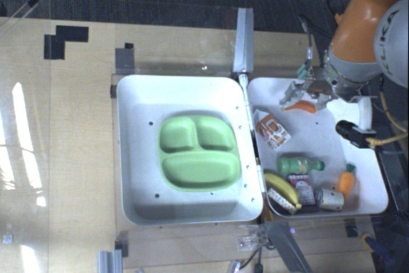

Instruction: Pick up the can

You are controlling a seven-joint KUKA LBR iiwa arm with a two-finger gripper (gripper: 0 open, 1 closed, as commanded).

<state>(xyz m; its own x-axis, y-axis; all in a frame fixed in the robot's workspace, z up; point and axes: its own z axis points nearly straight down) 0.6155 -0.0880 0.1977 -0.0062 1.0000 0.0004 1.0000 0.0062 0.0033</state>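
The jaws [305, 94] are hovering over the right bin's [377, 204] far end, an orange piece [300, 107] lying right beneath them; whether they are wide or narrow I cannot tell. The can [330, 199] is lying on its side well nearer the camera, beside the banana [281, 188] and a green bottle [300, 165].

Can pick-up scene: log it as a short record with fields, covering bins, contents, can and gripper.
left bin: holds a green divided tray
right bin: holds the can, a banana, a green bottle, a small carton, an orange item
can: lying on its side near the bin's front edge, untouched
gripper: over the right bin's far end, away from the can
gripper contents: cannot tell
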